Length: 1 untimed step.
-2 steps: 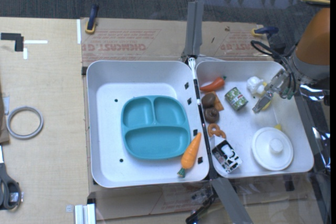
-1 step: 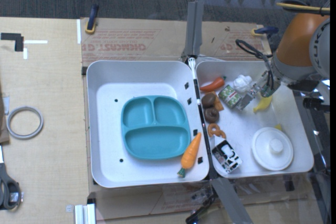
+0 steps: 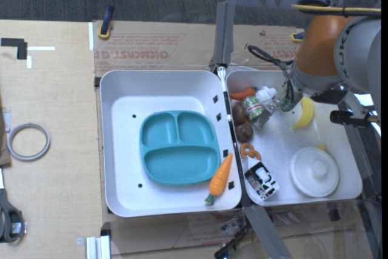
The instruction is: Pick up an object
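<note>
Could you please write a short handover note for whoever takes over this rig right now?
End effector: low over the right bin, near its far edge, beside a crumpled foil-like packet. Whether it grips anything cannot be seen from this view.
Right bin: yellow banana, white lidded bowl, black-and-white item, small orange ring, brown piece, orange-red piece.
Left bin: teal divided plate, toy carrot leaning off its near right corner.
Done: arm is down among the objects.
Left: confirm a grasp and lift an object.
</note>
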Each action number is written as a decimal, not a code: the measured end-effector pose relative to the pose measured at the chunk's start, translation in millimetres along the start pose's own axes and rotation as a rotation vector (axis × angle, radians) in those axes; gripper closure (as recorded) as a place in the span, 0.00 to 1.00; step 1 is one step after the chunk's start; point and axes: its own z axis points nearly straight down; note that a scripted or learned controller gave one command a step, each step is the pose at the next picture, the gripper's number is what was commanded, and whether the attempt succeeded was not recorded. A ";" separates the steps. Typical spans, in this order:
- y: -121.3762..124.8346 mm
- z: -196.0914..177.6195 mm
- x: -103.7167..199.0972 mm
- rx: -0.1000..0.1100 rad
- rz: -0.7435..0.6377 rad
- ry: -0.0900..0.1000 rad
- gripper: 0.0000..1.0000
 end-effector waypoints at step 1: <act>-48.0 -11.1 -79.0 -0.011 -0.130 -0.005 0.00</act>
